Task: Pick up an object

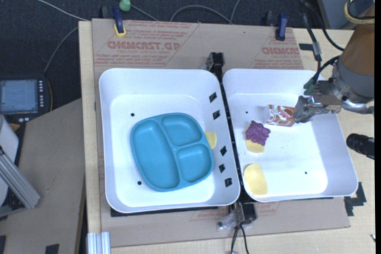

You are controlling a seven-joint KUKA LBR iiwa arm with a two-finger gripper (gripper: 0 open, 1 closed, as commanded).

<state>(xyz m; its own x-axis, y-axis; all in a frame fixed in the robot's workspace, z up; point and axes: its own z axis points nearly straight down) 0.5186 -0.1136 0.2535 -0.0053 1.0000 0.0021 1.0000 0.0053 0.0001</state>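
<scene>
Camera view puts us above 2 shallow white plastic bins side by side on the bench, and we read it from the near edge back.

Nearest us in the right bin (333,184) lies a pale yellow rounded soft object (255,179), close to the front left corner. Just behind it sits a purple, grape-like toy cluster resting on a small yellow piece (257,135). Across the divider, the left bin (113,98) holds a blue 3-compartment plastic tray (171,150), with a small yellow object (211,140) peeking out at its right rim.

Further back in the right bin lies a small red-and-white printed packet (280,114). The grey 2-finger gripper (302,111) is low at the packet's right end, touching or nearly so. We cannot tell how its tool is set, nor whether it has any hold on the packet.

As we judge it, the pick is at the grasp stage: the arm is down at a candidate object, but nothing is visibly lifted, and the packet appears to rest on the bin floor. A confirmed grip and the lift are left.
</scene>
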